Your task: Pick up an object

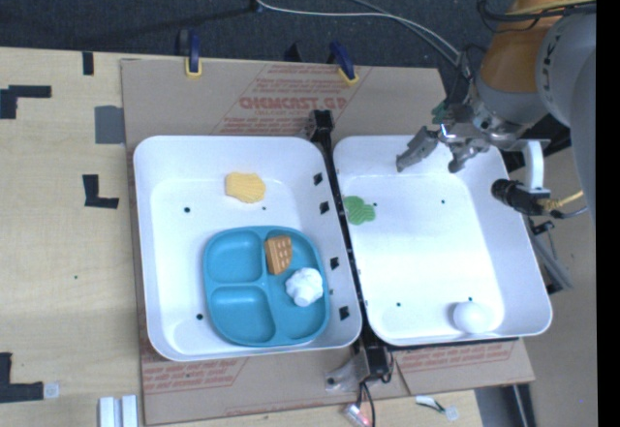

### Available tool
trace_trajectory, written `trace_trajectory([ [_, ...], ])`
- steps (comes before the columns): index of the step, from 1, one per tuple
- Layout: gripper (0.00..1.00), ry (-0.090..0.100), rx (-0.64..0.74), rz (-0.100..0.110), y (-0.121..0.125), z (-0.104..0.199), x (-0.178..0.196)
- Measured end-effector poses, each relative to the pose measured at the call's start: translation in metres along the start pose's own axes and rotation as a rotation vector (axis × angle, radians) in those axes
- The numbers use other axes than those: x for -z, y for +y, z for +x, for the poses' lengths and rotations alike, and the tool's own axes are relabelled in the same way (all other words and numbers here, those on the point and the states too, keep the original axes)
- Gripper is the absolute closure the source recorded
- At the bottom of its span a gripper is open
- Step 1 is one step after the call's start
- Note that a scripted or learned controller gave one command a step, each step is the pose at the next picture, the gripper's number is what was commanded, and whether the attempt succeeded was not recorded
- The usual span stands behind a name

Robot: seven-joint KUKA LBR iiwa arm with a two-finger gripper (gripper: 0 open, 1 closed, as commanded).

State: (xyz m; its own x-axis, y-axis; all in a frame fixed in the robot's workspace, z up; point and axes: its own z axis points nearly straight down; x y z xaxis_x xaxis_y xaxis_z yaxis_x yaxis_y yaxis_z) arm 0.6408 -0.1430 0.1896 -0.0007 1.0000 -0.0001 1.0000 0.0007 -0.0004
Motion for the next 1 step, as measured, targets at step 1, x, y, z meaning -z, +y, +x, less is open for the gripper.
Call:
trace_trajectory([
  [1, 0.0, 0.0, 0.0, 0.0, 0.0, 0.0, 0.0],
])
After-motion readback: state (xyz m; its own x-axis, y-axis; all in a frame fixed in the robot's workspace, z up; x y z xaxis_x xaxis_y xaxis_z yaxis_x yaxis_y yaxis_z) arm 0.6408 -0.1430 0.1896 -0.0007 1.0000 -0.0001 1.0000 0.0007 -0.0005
